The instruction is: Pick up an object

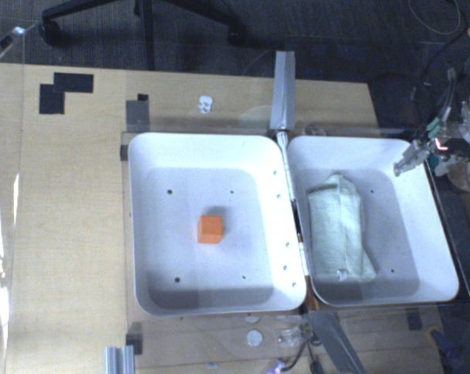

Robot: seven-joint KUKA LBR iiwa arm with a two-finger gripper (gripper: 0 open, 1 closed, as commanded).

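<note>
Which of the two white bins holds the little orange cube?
The left bin, the one farther from the tool. The orange cube sits near its middle, while the right bin holds a pale folded cloth bundle instead.

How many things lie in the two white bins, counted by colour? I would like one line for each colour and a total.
Orange: 1, the small block in the left bin.
Pale greenish white: 1, the soft packet in the right bin.
Total: 2
</note>
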